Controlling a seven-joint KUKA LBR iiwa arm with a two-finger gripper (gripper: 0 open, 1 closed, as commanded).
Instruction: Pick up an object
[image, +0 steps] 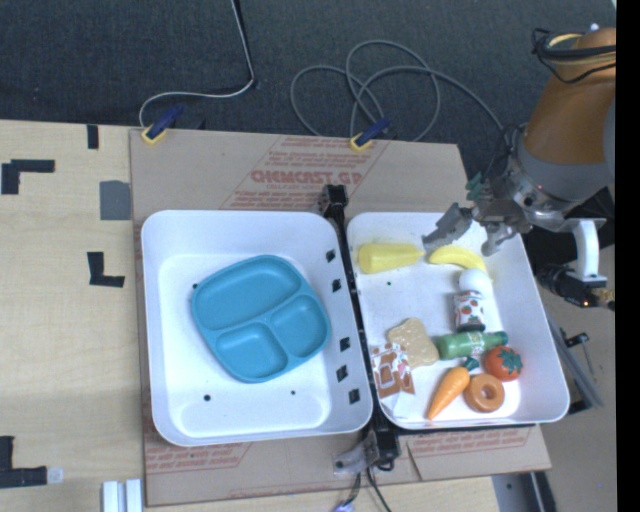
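My gripper hangs over the back of the right bin, fingers spread open, with nothing between them. A yellow banana lies just below the fingers. To its left rests a yellow block. Further forward in the same bin sit a small bottle with a red label, a green bottle, a bread slice, a tomato, a carrot, a donut and a brown patterned packet.
The left bin holds a blue divided plate. Both bins rest on a cardboard sheet. Cables loop on the dark floor behind. A black divider clip joins the bins at the back.
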